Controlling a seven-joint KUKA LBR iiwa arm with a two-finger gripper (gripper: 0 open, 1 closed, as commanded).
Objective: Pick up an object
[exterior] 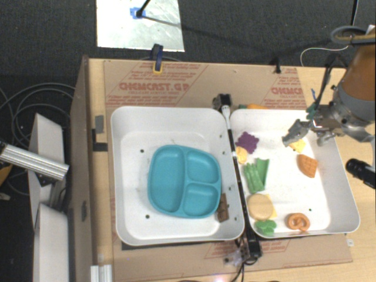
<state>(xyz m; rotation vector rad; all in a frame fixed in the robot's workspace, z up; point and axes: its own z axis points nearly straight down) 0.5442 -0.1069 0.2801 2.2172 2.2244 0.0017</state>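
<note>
My gripper (309, 137) hangs over the upper right part of the right bin (341, 187), its fingers spread open with nothing held between them. A small yellow piece (300, 147) lies on the bin floor just under its left finger (292, 135). An orange wedge (307, 165) sits a little below the gripper. Further left lie a purple grape bunch (248, 141), a green leafy toy (257, 174) and a yellow bit (241, 155) by the divider. A tan round piece (260, 205), a green lump (265, 227) and an orange pretzel-like ring (298, 221) lie near the front wall.
The left bin (132, 128) holds a teal divided plate (184, 181) and a small brown piece (223, 208) against its right wall. The arm's grey body and orange band (358, 81) enter from the right. Cables run behind the bins.
</note>
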